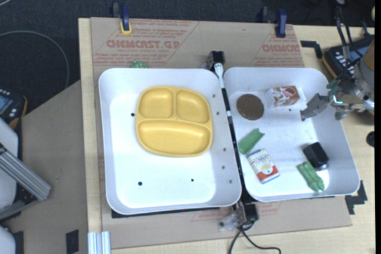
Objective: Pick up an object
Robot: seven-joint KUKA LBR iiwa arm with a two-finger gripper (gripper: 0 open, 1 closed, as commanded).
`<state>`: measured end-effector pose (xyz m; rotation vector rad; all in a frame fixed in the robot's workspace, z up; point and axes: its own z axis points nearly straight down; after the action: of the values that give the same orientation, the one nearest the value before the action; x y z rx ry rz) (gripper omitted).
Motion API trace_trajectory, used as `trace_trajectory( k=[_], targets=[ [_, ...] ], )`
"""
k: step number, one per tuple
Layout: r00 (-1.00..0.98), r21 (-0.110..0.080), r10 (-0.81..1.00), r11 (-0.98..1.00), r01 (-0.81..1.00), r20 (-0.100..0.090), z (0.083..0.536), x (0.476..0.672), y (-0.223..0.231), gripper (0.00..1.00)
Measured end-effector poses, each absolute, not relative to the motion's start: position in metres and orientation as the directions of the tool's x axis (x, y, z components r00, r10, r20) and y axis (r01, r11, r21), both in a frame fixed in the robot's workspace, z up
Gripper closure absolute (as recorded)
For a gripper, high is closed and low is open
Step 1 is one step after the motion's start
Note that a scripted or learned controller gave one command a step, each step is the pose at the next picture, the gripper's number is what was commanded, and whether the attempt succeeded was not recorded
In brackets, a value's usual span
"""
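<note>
The pincer (321, 105) hangs over the upper right part of the right bin (351, 154), its grey fingers spread apart with nothing between them. Taking the pincer as landmark, the nearest candidates lie just to its left: a small red-and-white packet (284, 96), and beyond that a brown disc (250, 106). Below the pincer sits a black block (315, 155), with a green piece (311, 177) lower yet; its long axis runs down toward the bin's lower edge. A small carton (263, 165) and another green piece (250, 141) lie down and to the left. I judge the packet the closest target.
</note>
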<state>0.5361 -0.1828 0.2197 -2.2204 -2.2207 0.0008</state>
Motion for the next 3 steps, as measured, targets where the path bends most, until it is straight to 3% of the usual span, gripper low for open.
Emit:
trace_trajectory(
  k=[1, 2, 3],
  targets=[
    [-0.001, 0.002, 1.000, 0.001, 1.000, -0.001, 0.231, 0.537, -0.183, 1.00],
    [-0.010, 0.011, 1.000, 0.010, 1.000, 0.001, 0.332, 0.503, -0.097, 1.00],
    [0.005, 0.006, 1.000, -0.005, 1.000, -0.005, 0.360, 0.492, -0.158, 1.00]
  ],
)
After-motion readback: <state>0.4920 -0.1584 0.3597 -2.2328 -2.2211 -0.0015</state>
